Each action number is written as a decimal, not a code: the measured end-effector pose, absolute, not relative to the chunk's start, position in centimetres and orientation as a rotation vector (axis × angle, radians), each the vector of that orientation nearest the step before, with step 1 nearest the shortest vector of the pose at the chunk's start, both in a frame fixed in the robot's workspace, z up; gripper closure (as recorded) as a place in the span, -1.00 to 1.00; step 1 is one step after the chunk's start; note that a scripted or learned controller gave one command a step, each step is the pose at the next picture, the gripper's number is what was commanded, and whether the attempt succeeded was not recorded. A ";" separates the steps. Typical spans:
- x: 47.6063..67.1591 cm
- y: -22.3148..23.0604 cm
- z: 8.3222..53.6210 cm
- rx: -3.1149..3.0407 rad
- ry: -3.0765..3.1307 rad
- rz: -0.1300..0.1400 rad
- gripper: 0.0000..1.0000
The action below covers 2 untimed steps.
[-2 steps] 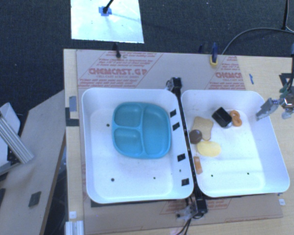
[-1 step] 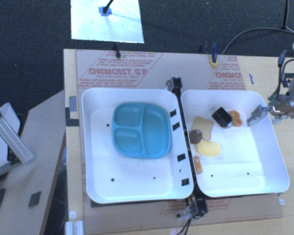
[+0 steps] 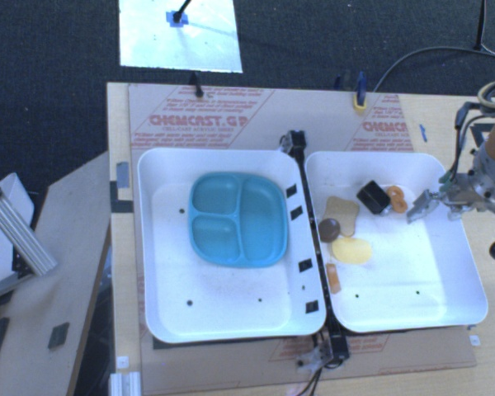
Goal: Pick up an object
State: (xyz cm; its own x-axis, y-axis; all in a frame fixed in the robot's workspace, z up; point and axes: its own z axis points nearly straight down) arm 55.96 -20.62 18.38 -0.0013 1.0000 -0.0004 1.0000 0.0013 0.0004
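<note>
The right bin (image 3: 445, 299) holds several small objects in its left half. A black block (image 3: 372, 196) lies next to an orange piece (image 3: 395, 198). A tan flat piece (image 3: 343, 210), a brown round thing (image 3: 328, 228) and a yellow lump (image 3: 351, 250) sit close together. A small orange stick (image 3: 333, 279) lies by the divider. My gripper (image 3: 439, 208) hangs over the bin's right part, just right of the orange piece. It is open with nothing between its fingers.
In the left bin (image 3: 169, 304) a blue divided plate (image 3: 236, 219) lies flat. A black divider strip (image 3: 307, 238) runs between the bins. Cables (image 3: 412, 60) cross the back right of the bench.
</note>
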 end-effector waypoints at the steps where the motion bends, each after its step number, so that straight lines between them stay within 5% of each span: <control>1: 56.8 -20.1 13.6 2.217 2.228 -0.001 -1.00; 2: 56.9 -20.2 15.0 2.211 2.224 0.003 1.00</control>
State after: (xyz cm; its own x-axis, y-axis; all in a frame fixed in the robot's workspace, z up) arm 56.94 -20.23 14.99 -0.0058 1.0000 -0.0024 1.0000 0.0059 0.0048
